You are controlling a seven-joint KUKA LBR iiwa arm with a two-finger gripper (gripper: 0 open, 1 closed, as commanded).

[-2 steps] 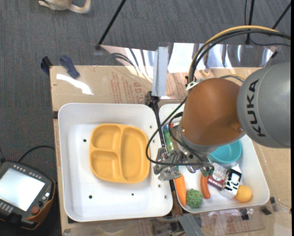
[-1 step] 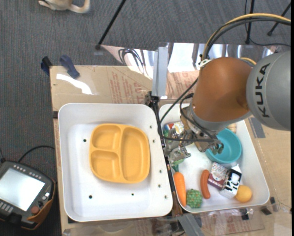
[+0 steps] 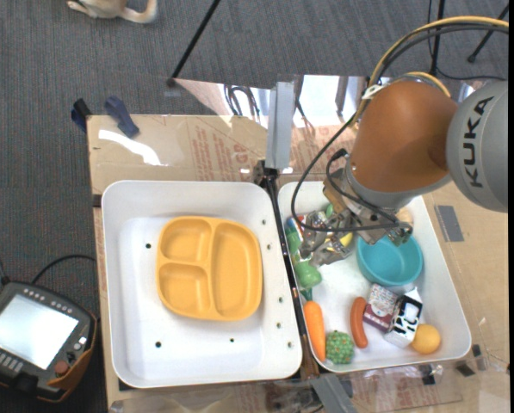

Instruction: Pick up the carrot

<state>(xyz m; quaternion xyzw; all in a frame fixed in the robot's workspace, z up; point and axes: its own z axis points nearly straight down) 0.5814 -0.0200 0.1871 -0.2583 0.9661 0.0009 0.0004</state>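
Note:
The carrot (image 3: pixel 313 320) is orange and lies lengthwise near the front left corner of the right bin (image 3: pixel 453 304), close to the bin's left wall. My gripper (image 3: pixel 327 241) hangs over the back left part of that bin, under the arm's orange wrist band (image 3: pixel 400 136). It sits well behind the carrot, above a cluster of small items. Nothing can be seen held in it.
Around the carrot lie a green bumpy ball (image 3: pixel 339 348), a red sausage (image 3: pixel 358 321) and a green vegetable (image 3: pixel 307 274). A teal bowl (image 3: pixel 390 261), a small can (image 3: pixel 381 306), a black-and-white carton (image 3: pixel 404 320) and an orange fruit (image 3: pixel 426 339) share the bin. A yellow divided plate (image 3: pixel 209 267) lies in the left bin (image 3: pixel 127 222).

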